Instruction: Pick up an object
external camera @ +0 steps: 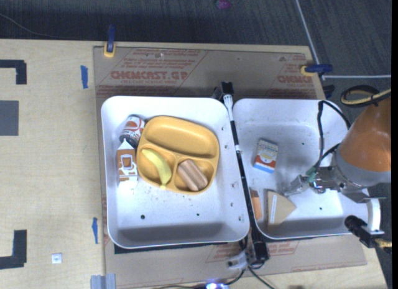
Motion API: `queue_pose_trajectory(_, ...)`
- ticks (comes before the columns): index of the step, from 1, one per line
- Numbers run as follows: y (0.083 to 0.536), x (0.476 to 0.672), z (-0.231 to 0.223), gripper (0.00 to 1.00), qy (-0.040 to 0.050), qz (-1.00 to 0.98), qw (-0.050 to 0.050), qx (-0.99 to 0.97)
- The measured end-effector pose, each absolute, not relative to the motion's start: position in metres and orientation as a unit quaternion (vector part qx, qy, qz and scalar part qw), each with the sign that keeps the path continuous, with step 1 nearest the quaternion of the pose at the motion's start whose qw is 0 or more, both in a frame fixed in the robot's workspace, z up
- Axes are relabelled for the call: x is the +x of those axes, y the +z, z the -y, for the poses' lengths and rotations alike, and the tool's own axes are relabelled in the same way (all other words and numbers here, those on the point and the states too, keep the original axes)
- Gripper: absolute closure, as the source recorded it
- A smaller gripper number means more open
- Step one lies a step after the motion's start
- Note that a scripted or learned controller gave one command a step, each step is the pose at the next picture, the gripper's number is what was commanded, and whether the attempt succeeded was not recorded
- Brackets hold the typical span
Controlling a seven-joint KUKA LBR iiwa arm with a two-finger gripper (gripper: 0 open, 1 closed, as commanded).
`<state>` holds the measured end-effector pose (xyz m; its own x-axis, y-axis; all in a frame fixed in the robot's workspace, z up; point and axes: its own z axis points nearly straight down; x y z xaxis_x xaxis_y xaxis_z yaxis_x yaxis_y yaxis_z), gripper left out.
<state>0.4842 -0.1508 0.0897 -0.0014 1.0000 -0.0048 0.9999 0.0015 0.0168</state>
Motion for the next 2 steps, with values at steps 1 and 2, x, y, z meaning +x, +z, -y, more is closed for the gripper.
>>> queue_pose_trajectory(1, 0.09, 0.484, 0.103, 0.0, 0.003, -0.706, 0.01, 0.708)
queue_pose_trajectory(2, 0.101, 0.486, 0.107, 1.0, 0.0032, -0.705, 0.017, 0.709)
